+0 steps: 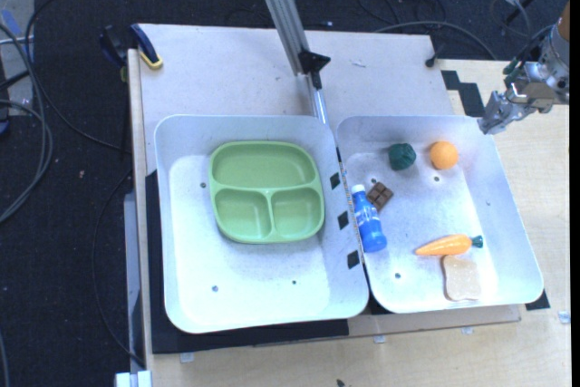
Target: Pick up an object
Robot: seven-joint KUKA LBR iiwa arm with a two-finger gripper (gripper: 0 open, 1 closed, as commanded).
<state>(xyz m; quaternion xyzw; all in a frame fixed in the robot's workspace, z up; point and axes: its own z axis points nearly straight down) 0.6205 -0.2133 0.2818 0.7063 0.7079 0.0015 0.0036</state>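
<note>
Approach stage: the tool, its state impossible to tell, hangs just outside the right bin, up and right of the orange ball; next it must swing in over the ball, a likely target, and descend.

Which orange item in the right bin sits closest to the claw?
The round orange ball, near the bin's top edge; the carrot lies much lower, by the bread.

Divided plate in left bin; bottle, carrot, ball in right bin.
</note>
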